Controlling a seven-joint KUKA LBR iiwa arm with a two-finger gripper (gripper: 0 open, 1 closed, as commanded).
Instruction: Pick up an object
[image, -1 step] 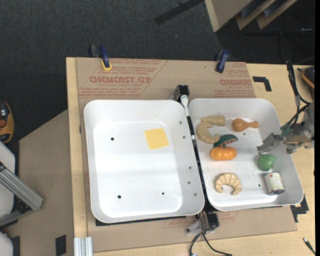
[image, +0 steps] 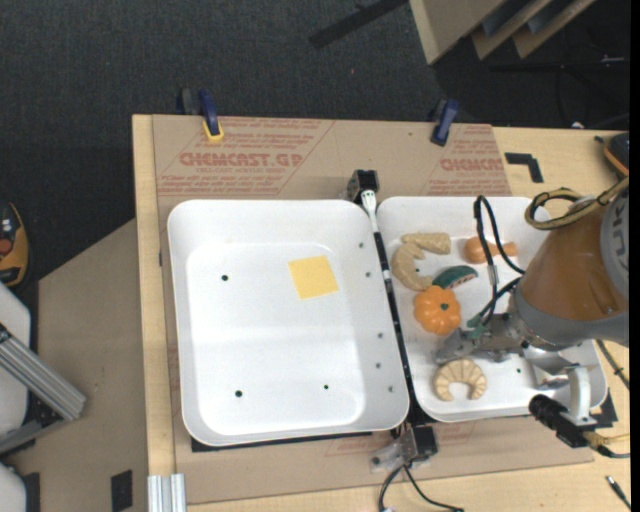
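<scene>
Camera view, jaws (image: 462, 347) low between orange pumpkin (image: 437, 309) and croissant (image: 459, 380), spread impossible to tell

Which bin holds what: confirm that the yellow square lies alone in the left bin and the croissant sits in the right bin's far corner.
Wrong on one point: the croissant sits at the right bin's near edge, not its far corner, as the camera view shows. The yellow square does lie alone in the left bin.

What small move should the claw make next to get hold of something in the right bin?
Probably a short drop toward the croissant, I'd judge. The claw hangs low in the right bin, between the orange pumpkin and the croissant, with nothing visibly between its tips. The croissant lies just below it in the picture, clear of its neighbours, so it looks the easiest target.
</scene>
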